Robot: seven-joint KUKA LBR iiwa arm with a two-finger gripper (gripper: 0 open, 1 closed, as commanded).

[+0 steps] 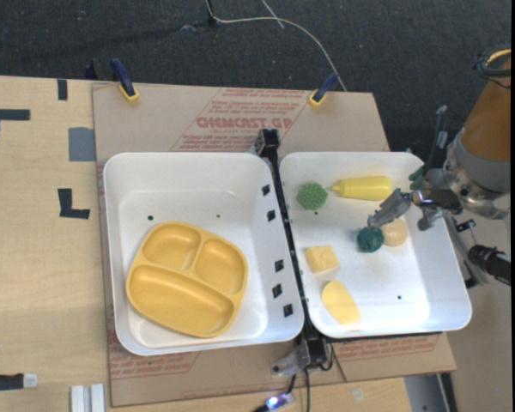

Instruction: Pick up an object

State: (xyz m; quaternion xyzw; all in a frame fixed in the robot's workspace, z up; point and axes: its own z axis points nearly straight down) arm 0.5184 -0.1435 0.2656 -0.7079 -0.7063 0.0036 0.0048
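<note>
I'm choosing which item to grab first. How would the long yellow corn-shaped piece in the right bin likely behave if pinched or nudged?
The yellow corn piece looks rounded and elongated, so it would probably roll sideways if nudged. Its smooth, glossy surface may slip from the gripper. It looks like a hollow plastic toy, so likely light and stiff.

Two shallow white plastic bins (129, 187) side by side. Left one — one yellow divided plastic tray (186, 278). Right one — six small items: one green broccoli-like piece (312, 196), one yellow corn-shaped piece (360, 187), one dark teal ball (370, 239), one pale round piece (396, 234), one yellow block (321, 258), one yellow oval piece (340, 302). Two blue-and-yellow clamps (123, 80) on the board edge.
</note>
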